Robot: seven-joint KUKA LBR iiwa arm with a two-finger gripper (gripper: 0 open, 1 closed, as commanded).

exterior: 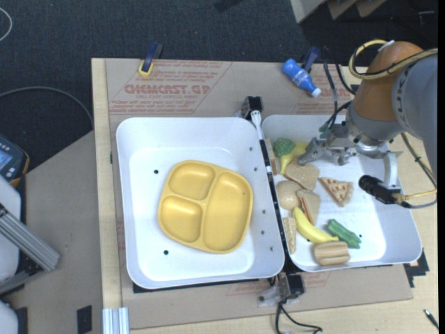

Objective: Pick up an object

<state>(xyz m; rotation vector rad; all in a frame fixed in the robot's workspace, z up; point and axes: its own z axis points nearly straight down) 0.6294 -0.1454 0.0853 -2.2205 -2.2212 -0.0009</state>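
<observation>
Nearest the camera in the right bin [396,245] lie a hot-dog bun [331,252], a green pepper [345,233] and a banana [311,228], all packed close together; they look like toy food of moulded plastic, so likely light, stiff and smooth — apt to slip or skate off under a pinch rather than give; the banana seems best taken across its narrow middle, the bun across its short width. Just beyond sit a sandwich wedge [309,204], a pizza slice [336,189] standing a little apart, and a bread slice [302,175]; the pizza slice is thin and flat, hard to get under. Farther back a broccoli piece [283,147] rests near the dividing wall. The gripper [332,147] hangs over the bin's far end, above the bread; nothing sits between its fingers, and whether they stand apart or together I cannot tell. The left bin [132,186] bears a yellow divided plate [206,206].
</observation>
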